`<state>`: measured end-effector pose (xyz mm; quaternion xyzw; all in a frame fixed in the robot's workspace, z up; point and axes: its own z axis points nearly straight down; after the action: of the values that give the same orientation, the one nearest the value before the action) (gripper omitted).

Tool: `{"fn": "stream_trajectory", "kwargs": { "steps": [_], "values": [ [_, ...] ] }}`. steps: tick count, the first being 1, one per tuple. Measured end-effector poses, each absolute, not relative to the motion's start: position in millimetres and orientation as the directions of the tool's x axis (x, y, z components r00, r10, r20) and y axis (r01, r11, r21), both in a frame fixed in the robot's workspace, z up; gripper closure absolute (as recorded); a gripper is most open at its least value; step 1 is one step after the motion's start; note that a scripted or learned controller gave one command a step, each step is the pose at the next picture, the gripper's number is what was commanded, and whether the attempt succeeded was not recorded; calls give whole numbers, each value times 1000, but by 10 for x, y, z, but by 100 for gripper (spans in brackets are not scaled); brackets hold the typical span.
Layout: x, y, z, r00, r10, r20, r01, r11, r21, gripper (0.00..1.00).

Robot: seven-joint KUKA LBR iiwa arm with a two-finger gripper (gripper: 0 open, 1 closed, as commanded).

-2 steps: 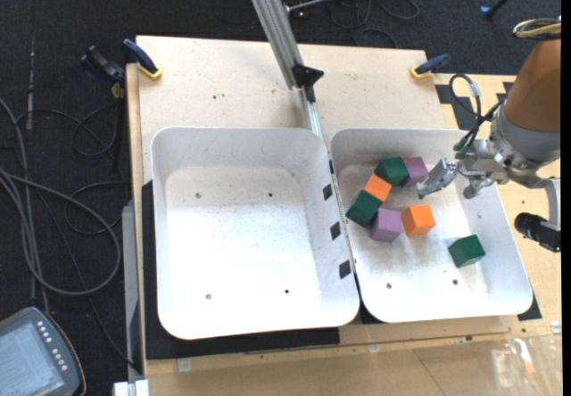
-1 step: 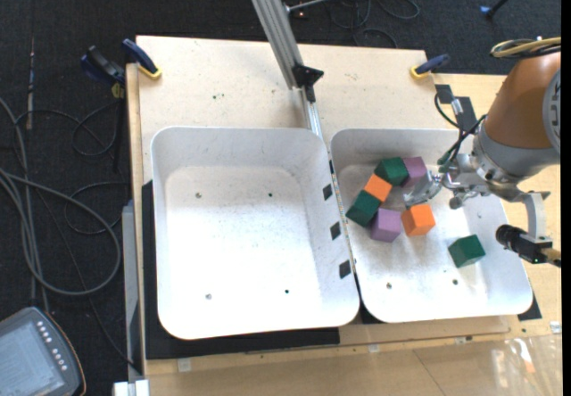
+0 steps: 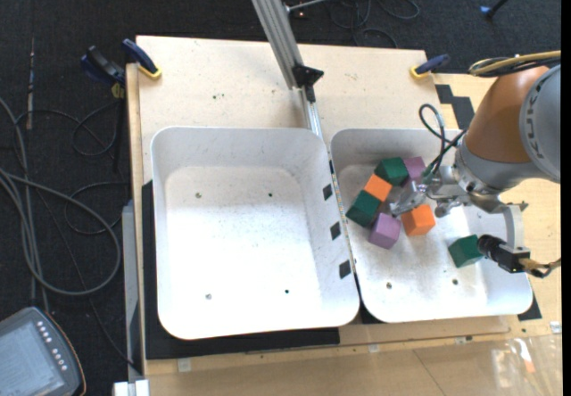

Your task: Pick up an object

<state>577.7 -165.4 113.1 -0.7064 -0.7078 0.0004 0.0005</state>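
Note:
Several small blocks lie in the right bin. A green block, an orange block, a dark green block and a purple block are clustered at the bin's left. A pale purple block sits behind them. A second orange block lies mid-bin, and another green block sits apart at the right. My gripper hangs low over the cluster, just behind the second orange block and beside the purple one. I see no block held in it.
The left bin sits beside the right one, with a shared rim between them. A slanted metal bar runs down to the bins' back edge. The arm's orange band overhangs the right bin's far right corner.

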Motion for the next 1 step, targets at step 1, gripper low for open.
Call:
{"fn": "stream_trajectory", "kwargs": {
  "steps": [1],
  "values": [
    [5780,-1661,1249,1,1000,-1,1000,-1,1,100]
  ]
}}
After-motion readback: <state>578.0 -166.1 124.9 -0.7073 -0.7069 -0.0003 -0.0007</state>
